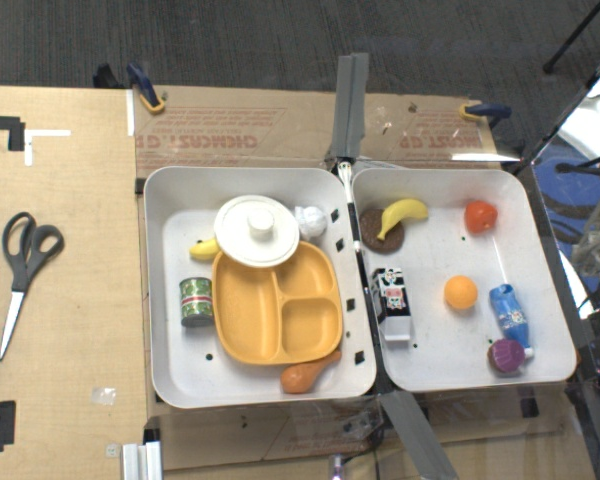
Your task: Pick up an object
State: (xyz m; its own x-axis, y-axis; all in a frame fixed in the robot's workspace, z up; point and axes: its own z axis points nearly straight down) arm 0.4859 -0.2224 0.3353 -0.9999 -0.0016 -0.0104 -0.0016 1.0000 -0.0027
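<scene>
You have two white bins side by side on the table (pixel 70 368), and every candidate for pickup lies in one of them.

In the left bin (pixel 175 363), a yellow-orange divided tray (pixel 280 313) takes up the middle. A round white lid with a knob (pixel 256 230) overlaps the tray's far edge. A small yellow piece (pixel 204 250), partly hidden, pokes out from under the lid's left side. A green can (pixel 195 301) stands just left of the tray, near the bin's left wall. A crumpled white item (pixel 311 220) sits just right of the lid. An orange-brown piece (pixel 302 376) lies at the tray's near edge.

In the right bin (pixel 430 353), a banana (pixel 402 214) rests on a dark brown disc (pixel 375 230) at the far left. A red ball-like fruit (pixel 481 216) sits at the far right, well apart from the banana. An orange (pixel 461 293) lies near the middle, with a blue bottle (pixel 508 310) just beside it on the right. A purple round object (pixel 507 356) touches the bottle's near end. A small black-and-white box (pixel 392 303) lies along the bin's left wall.

Scissors (pixel 25 258) lie on the table, well left of the bins.

You cannot tell from this view whether the tool is apart or together.
</scene>
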